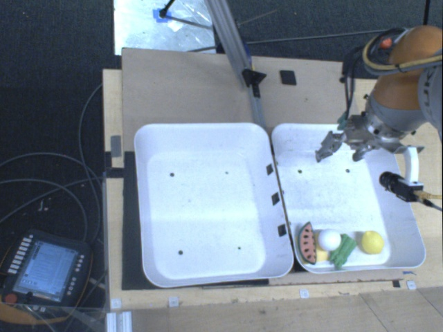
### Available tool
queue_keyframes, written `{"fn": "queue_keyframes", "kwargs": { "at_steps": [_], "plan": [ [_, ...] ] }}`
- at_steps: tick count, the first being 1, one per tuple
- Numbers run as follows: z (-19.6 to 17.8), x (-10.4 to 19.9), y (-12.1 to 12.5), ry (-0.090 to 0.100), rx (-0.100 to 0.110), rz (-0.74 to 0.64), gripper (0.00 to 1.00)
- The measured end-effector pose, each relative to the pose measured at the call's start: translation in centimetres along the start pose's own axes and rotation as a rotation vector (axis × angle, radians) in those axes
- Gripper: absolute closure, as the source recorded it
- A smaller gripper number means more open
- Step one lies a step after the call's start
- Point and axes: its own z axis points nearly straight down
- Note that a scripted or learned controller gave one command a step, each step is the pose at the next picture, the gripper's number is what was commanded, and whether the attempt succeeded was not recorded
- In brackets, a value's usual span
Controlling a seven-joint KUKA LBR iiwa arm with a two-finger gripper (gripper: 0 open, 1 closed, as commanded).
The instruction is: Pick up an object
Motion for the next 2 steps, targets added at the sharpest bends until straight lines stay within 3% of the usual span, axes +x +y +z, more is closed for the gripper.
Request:
{"fn": "queue_keyframes", "kwargs": {
  "at_steps": [1,2],
  "plan": [
    [-7.84,-7.67,4.82,-0.003,-0.007,0.004,0.00],
    [-8.61,-7.32,4.81,-0.001,-0.002,-0.001,1.00]
  ]
}}
